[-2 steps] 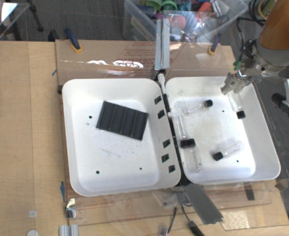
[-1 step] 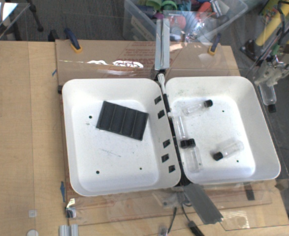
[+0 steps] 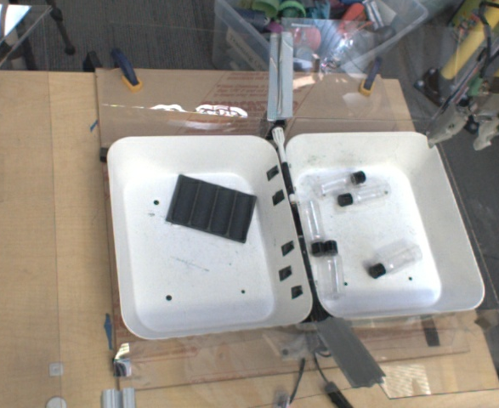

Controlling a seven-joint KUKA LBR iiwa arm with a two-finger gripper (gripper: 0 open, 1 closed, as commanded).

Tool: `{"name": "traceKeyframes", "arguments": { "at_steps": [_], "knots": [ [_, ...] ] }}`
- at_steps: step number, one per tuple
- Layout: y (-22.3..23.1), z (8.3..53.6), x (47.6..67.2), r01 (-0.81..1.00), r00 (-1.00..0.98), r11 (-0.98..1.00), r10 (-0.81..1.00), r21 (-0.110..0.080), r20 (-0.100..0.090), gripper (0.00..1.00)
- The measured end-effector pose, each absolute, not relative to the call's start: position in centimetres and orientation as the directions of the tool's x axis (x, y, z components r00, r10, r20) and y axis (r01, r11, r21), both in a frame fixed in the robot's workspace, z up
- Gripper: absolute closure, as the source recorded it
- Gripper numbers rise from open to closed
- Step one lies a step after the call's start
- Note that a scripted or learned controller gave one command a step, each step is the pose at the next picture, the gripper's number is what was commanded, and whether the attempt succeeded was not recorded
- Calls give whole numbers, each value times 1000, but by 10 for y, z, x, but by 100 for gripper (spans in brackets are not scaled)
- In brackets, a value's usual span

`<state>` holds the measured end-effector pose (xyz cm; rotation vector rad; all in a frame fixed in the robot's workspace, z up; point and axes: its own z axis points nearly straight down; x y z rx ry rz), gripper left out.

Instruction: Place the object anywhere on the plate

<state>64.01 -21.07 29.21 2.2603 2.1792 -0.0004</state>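
Observation:
A black ribbed rectangular plate (image 3: 212,208) lies flat in the left white bin (image 3: 138,304), towards its back. Several clear vials with black caps lie in the right white bin (image 3: 453,291): two near the back (image 3: 341,183) (image 3: 364,195), two along the left wall (image 3: 316,228) (image 3: 332,274) and one at the front right (image 3: 394,258). My gripper (image 3: 470,124) hangs outside the right bin, past its back right corner, well away from the vials and the plate. Nothing shows in it.
A metal divider bar (image 3: 279,83) runs back from the seam between the bins. Behind the bench stands a clear tub of coloured toys (image 3: 317,11). Cables and yellow parts (image 3: 474,32) crowd the far right corner. Wooden bench (image 3: 36,228) spreads to the left.

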Motion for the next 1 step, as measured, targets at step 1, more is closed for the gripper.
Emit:
{"name": "traceKeyframes", "arguments": {
  "at_steps": [1],
  "knots": [
    [-184,303,618,989,-146,146,989,-2,1,0]
  ]
}}
